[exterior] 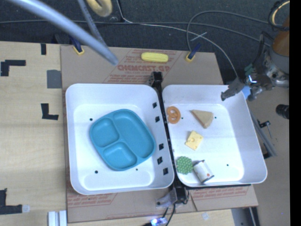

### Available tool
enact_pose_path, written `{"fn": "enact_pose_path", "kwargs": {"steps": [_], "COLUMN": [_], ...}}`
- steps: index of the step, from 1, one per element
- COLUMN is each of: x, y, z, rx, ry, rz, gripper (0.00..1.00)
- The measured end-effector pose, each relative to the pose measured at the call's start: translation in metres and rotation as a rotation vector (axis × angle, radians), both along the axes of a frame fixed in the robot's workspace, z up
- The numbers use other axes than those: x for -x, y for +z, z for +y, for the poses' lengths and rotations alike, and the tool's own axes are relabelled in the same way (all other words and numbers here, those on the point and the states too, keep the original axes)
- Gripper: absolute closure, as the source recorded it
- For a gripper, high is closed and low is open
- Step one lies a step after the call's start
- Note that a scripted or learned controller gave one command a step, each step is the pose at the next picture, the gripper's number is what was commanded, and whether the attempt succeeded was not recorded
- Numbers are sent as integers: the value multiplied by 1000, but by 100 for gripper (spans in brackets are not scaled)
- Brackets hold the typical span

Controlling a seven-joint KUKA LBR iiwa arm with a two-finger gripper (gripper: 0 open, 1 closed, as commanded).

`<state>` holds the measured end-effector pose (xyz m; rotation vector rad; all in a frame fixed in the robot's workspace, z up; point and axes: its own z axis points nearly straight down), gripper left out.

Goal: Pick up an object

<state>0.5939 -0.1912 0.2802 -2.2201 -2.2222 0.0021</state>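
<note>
My gripper (235,89) over right bin (251,126) far-right rim, finger state not discernible, bin centre open, cheese wedge (202,118) nearest, left and nearer of my gripper, pretzel (173,115) by divider, yellow cheese cube (194,140), green ball (184,164) touching can (203,170) near edge, blue tray (122,139) in left bin (75,126).

One fixed camera above the bench, slanted down, both white bins (70,126) framed
</note>
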Motion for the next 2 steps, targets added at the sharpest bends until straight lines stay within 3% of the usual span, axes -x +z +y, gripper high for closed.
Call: {"fn": "enact_pose_path", "kwargs": {"steps": [2], "x": [6], "y": [-116], "z": [18], "rx": [-1], "ry": [1], "rz": [5], "gripper": [0]}}
